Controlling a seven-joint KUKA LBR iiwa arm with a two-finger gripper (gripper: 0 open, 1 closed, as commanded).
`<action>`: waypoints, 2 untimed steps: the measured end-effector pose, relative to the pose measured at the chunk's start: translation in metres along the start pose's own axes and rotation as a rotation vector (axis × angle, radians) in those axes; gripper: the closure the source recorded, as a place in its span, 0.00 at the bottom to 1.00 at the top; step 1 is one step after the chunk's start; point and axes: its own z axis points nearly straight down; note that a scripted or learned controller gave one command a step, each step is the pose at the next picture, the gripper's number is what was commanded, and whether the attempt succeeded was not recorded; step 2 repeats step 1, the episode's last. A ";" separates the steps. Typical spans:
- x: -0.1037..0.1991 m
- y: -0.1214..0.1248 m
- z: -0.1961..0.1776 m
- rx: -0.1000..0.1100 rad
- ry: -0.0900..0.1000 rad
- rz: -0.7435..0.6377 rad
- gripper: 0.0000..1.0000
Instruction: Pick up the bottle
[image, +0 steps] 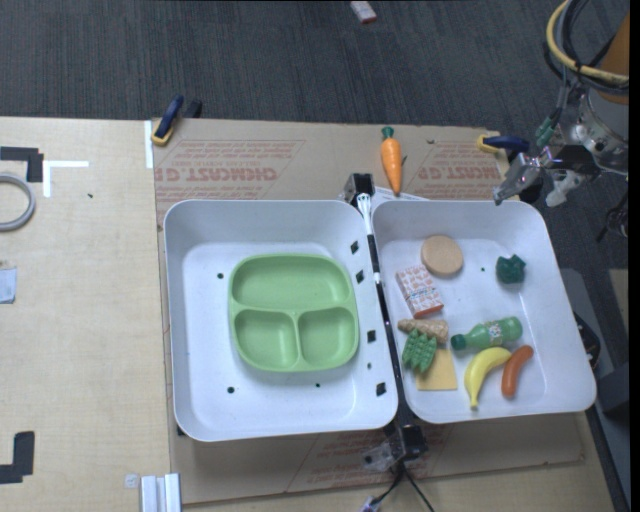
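Note:
The bottle (487, 334) is small and green with a yellow label, lying on its side in the right bin (556, 300), towards the front. A yellow banana (483, 372) lies just in front of it, touching or nearly so. My gripper (535, 186) hangs above the right bin's far right corner, well behind the bottle. Its fingers stand apart with nothing between them.
Also in the right bin are an orange sausage (515, 370), a tan round disc (442, 255), a dark green piece (511, 268), a pink box (420, 292), a green leafy toy (420, 350) and a cheese slice (438, 374). The left bin (190, 330) holds a green divided plate (295, 312). A carrot (390, 158) lies behind the bins.

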 end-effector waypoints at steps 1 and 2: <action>0.000 0.001 -0.010 -0.001 -0.002 -0.003 1.00; 0.000 0.001 -0.010 -0.001 -0.002 -0.003 1.00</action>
